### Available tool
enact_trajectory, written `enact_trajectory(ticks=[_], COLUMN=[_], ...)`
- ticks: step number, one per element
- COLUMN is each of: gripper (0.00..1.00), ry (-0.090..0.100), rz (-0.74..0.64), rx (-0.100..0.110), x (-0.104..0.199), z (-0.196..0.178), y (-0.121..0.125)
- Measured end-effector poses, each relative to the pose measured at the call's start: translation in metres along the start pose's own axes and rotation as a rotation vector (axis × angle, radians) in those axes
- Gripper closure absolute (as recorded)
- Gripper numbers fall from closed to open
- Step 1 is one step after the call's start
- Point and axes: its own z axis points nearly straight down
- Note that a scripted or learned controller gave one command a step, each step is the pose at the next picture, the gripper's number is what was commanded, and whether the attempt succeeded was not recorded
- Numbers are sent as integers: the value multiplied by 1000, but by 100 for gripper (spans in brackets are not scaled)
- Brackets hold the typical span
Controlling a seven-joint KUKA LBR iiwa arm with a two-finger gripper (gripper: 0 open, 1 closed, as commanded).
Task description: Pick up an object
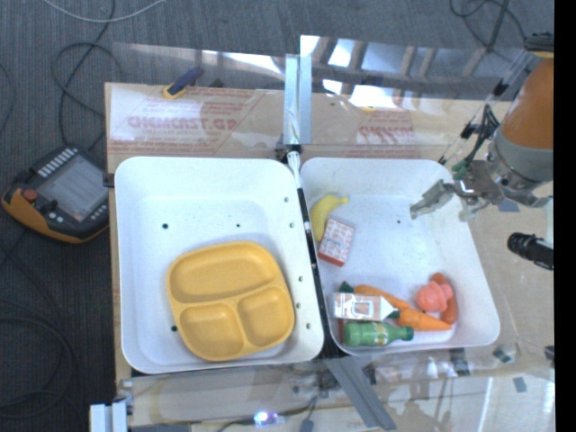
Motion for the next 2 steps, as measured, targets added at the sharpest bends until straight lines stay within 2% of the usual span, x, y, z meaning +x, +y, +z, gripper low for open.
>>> enact_trajectory(ticks=[1,2], gripper=[0,0], ry=[4,5], rz=[-66,-65], rx=[-5,-4], x=[-14,-14], z=[107,108], y=[-26,-26])
